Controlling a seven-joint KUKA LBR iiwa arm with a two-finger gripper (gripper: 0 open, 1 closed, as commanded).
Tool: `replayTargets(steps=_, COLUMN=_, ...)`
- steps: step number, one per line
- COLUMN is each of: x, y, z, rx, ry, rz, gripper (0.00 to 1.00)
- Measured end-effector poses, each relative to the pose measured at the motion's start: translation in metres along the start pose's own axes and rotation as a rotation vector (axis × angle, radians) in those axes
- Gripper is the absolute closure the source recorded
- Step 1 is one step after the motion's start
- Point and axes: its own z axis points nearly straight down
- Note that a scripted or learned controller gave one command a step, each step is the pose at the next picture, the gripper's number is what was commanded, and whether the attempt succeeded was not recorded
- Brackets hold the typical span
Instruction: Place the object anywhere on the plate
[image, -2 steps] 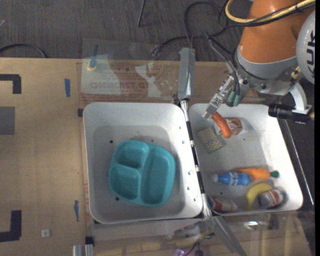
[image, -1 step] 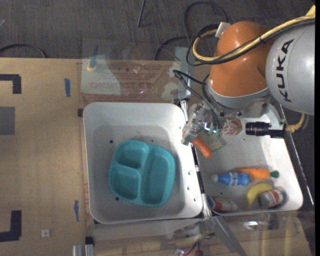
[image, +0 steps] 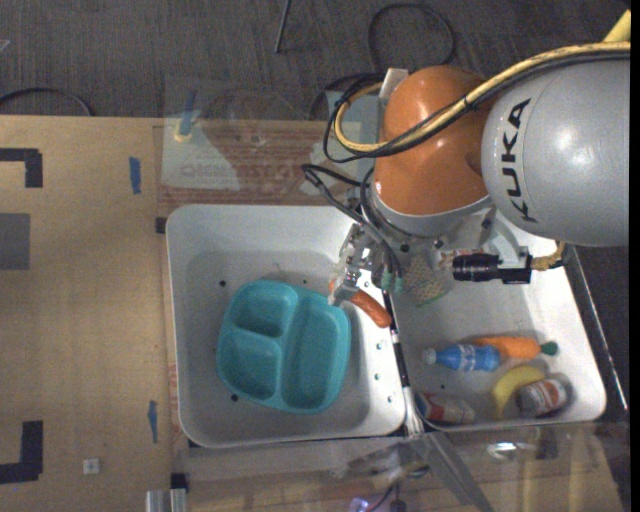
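Orange sausage (image: 373, 309) just under tool (image: 352, 287), beside teal plate (image: 285, 345) rim, tool's spread unclear

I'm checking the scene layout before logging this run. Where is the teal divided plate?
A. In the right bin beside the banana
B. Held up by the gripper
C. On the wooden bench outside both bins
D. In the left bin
D: the teal plate lies flat on the floor of the left bin, while the banana and the bottles sit in the right bin.

Dim, soft-focus (glare on arm (image: 560, 150))
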Motion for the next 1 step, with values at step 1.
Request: replayTargets(steps=1, x=-0.0005, y=-0.0009, z=-0.0001, rx=0.0, ry=0.0, rz=0.002, gripper=0.0)
